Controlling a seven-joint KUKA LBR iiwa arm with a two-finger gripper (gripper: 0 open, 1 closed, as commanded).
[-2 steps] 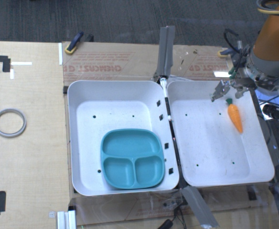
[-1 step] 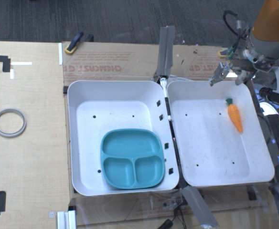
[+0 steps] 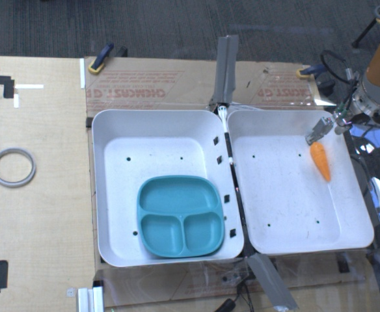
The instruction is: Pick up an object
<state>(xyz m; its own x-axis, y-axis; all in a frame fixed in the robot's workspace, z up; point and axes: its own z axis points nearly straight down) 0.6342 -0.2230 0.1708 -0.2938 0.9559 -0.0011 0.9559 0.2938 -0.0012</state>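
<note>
Carrot (image 3: 320, 161) lies loose on the floor of the right bin (image 3: 287, 239), just below the hand (image 3: 321, 131) and apparently touching or nearly touching its tip; nothing sits between the fingers, so no grasp is established. Whether the fingers are apart or together cannot be told at this size. Hand hangs at the bin's upper right part, slanted in from the arm's side, which reads as an approach onto the carrot's near end. Carrot is slim and lies close to the bin's right wall, so a closing finger may have little room on that side and the object could roll. Farther from the hand, across the divider, the left bin (image 3: 112, 142) holds a teal sectioned plate (image 3: 180, 216), well clear. Tape roll (image 3: 11, 167) rests on the tabletop (image 3: 40, 239) beyond that bin.
</note>
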